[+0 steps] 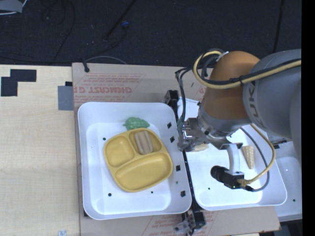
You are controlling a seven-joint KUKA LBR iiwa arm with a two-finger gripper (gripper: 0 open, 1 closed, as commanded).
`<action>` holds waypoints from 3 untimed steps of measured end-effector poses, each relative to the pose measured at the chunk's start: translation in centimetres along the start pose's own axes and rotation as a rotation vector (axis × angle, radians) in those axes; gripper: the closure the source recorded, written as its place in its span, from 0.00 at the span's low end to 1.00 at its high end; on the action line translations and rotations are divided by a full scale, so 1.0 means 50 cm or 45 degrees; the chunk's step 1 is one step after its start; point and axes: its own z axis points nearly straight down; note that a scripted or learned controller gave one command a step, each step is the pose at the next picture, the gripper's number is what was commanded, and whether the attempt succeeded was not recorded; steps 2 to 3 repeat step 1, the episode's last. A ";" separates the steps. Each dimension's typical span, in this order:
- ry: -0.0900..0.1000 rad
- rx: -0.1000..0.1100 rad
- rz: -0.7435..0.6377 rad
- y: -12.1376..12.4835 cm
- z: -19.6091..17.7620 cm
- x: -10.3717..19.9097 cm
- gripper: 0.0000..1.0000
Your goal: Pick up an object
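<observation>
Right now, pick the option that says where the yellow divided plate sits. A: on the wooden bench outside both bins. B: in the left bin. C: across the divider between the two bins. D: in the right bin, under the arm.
B: the yellow divided plate lies wholly inside the left bin, its edge short of that bin's right wall, while the arm hangs over the right bin.
</observation>
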 end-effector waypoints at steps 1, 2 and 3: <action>-0.001 0.000 0.001 -0.014 0.015 0.090 1.00; -0.001 0.000 0.001 -0.014 0.015 0.090 1.00; -0.001 0.000 0.001 -0.014 0.015 0.090 1.00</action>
